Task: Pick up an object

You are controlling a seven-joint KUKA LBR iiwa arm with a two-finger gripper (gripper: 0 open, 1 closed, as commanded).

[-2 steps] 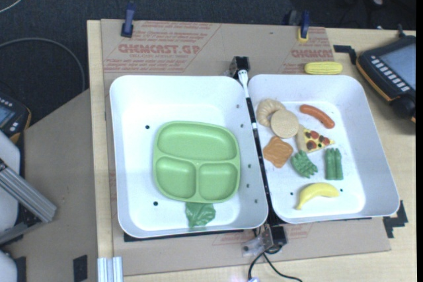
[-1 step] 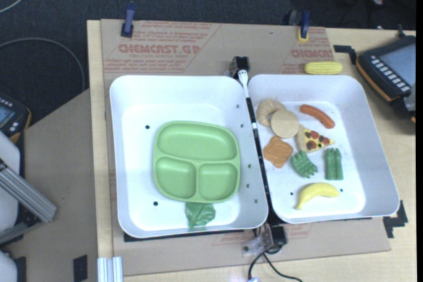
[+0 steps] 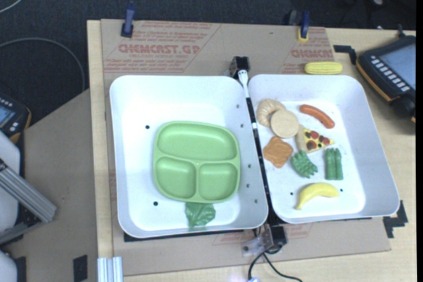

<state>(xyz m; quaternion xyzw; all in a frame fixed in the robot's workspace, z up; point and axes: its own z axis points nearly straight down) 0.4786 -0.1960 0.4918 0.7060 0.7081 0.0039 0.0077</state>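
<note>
Two shallow white bins sit side by side on a brown printed cardboard sheet that covers the pale wooden table.

Left white bin: a light green plastic plate with three compartments lies flat at the centre. A small dark green leafy toy piece lies just beyond the plate's near rim, against the bin's near edge.

Right white bin: the toy foods that may be picked up are gathered here.
- A beige croissant-shaped piece lies near the far left corner, touching a round tan disc.
- A red-orange sausage lies toward the far edge, apart from the disc.
- A yellow pizza wedge with red toppings lies at the centre.
- A brown toast-like piece lies by the left edge, just below the disc.
- A green broccoli floret lies beside a dark green asparagus bundle.
- A yellow banana lies alone near the near edge.

A yellow corn cob rests on the cardboard just beyond the right bin's far edge. Two blue clamps grip the sheet's far edge. A black and orange control pendant lies at the table's right edge.

Whether the hand is open or closed cannot be told.
</note>
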